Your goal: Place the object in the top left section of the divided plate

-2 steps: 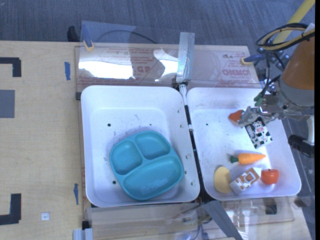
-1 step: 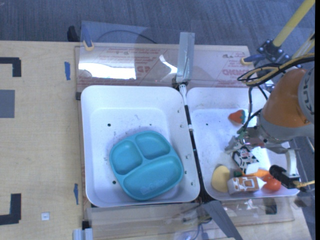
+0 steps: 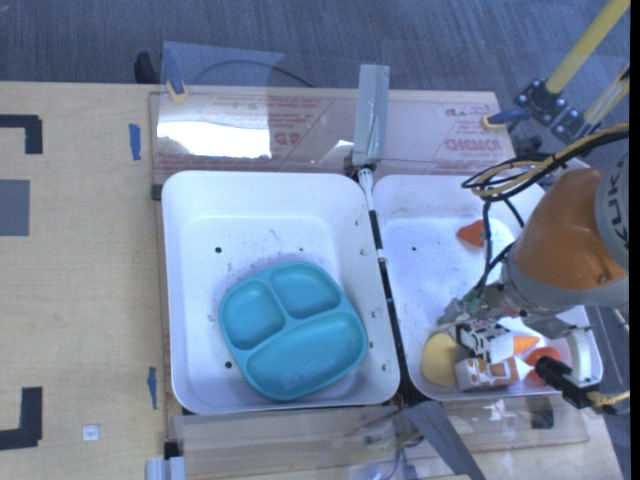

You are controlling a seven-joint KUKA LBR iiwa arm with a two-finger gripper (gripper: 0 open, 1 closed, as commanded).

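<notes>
Hovering fingers (image 3: pixel 482 340) in right bin (image 3: pixel 420 218), grip state unclear, yellow object (image 3: pixel 437 358) just beside, blue divided plate (image 3: pixel 291 330) in left bin.

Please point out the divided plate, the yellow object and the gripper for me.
divided plate (image 3: pixel 292 341): camera view, on the ridge between its sections.
yellow object (image 3: pixel 437 360): camera view, on its rounded top, in the right bin.
gripper (image 3: pixel 487 345): camera view, midway between its fingertips, low in the right bin.
</notes>
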